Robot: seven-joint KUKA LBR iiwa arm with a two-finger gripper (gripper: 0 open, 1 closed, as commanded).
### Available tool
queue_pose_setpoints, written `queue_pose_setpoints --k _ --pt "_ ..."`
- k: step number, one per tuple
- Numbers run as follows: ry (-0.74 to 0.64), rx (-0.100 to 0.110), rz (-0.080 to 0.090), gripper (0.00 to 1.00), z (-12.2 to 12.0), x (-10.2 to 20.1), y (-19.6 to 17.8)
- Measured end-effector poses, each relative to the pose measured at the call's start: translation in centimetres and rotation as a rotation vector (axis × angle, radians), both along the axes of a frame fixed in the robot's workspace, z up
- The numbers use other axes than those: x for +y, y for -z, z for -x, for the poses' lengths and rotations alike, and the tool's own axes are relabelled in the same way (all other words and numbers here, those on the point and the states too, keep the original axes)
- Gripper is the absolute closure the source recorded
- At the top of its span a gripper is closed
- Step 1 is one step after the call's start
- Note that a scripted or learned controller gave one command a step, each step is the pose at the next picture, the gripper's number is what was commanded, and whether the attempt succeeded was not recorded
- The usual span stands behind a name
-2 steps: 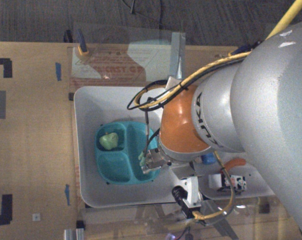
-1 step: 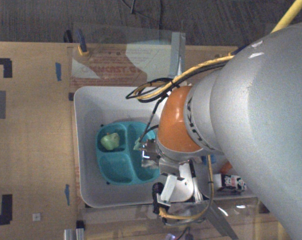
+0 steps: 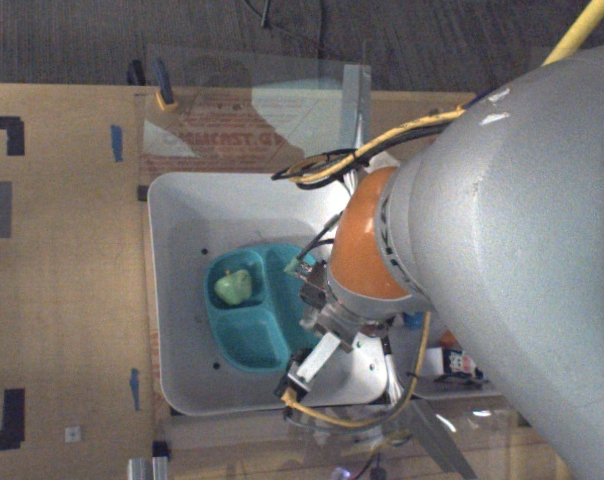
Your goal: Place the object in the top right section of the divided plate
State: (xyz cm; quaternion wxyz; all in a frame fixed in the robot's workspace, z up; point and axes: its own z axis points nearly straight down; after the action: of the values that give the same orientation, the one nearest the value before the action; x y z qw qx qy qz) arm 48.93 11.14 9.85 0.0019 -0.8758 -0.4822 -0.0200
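Fingers hide beneath the wrist, so wide or narrow I cannot tell; the grey arm (image 3: 502,228) crowds the divided plate (image 3: 252,346) from its right; the green object (image 3: 234,286) lies in the plate's upper-left section; a careless move may nudge the rim and roll it out.

We count one white bin (image 3: 177,268) in the middle of the frame, one teal divided plate (image 3: 250,343) inside it, one green apple (image 3: 233,287), and one grey arm (image 3: 502,258) at right.
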Motion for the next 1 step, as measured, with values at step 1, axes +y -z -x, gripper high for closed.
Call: queue_pose_setpoints --k 1 --pt "-0.001 -0.008 -0.003 0.0 -0.24 0.2 -0.11"
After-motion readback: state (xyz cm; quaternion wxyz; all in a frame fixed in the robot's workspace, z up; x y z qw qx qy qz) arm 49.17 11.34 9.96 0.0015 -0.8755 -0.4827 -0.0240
